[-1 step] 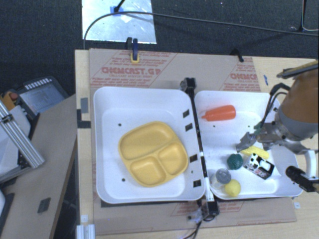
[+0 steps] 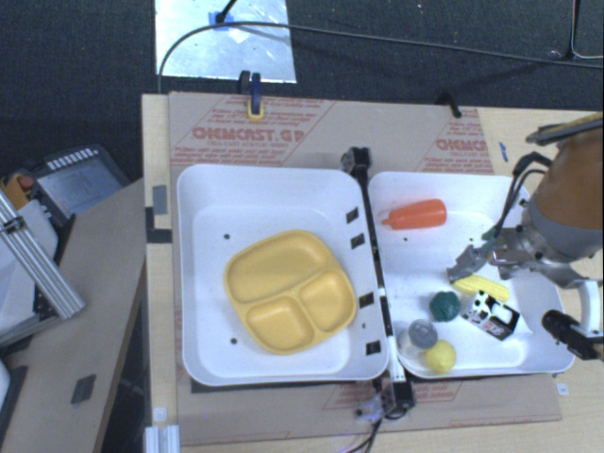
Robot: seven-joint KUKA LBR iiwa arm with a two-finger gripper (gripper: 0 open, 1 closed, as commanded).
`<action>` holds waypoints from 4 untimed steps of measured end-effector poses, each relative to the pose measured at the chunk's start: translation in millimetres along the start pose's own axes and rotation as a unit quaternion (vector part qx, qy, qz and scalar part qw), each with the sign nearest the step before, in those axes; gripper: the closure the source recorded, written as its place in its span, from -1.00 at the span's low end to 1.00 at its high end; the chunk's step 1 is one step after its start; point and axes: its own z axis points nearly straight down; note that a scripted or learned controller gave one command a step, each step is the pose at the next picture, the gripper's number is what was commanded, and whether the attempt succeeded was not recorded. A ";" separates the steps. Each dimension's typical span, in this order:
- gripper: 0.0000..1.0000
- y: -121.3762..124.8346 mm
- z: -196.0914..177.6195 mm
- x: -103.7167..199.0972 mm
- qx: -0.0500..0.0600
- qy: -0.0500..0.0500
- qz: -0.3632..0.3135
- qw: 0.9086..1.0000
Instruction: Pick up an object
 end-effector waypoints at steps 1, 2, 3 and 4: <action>-1.00 -4.4 43.8 -4.4 0.002 0.001 0.001 1.000; -1.00 -3.4 82.4 -0.9 -0.007 -0.005 0.002 1.000; -1.00 5.8 96.9 -7.1 -0.015 -0.007 0.002 1.000; 1.00 -1.4 94.8 -1.3 -0.002 0.000 0.000 1.000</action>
